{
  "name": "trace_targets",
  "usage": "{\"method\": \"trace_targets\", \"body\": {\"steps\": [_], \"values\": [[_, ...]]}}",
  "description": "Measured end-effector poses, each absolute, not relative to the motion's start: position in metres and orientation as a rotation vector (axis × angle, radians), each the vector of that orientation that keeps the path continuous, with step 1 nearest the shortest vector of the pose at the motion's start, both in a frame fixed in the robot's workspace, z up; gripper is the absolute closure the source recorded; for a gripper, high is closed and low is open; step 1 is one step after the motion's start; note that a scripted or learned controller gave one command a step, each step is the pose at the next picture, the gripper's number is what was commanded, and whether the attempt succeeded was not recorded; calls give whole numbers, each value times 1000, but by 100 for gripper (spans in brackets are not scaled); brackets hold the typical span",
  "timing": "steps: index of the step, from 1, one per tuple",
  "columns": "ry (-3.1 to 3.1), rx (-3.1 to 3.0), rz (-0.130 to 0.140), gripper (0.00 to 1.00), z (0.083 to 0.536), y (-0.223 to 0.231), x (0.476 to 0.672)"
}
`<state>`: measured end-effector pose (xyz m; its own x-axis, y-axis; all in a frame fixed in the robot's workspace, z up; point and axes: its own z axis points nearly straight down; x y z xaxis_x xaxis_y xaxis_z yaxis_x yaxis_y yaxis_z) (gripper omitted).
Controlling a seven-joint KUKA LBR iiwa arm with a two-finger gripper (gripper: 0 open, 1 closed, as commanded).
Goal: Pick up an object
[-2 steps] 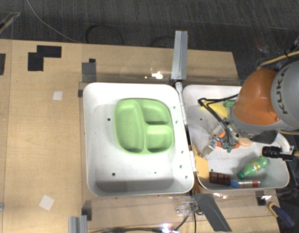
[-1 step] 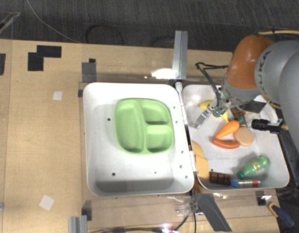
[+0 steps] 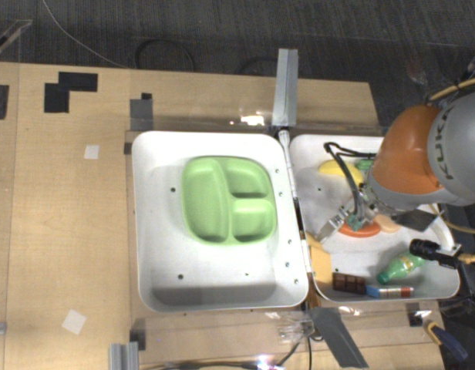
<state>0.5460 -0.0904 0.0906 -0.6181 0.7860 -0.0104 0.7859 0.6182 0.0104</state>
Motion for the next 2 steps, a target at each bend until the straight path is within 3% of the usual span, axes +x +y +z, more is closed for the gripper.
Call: {"method": "trace_targets", "body": {"steps": [1, 2], "values": [[2744, 1491, 11, 0, 91, -117, 525], [2736, 1478, 17, 100, 104, -117, 529]]}}
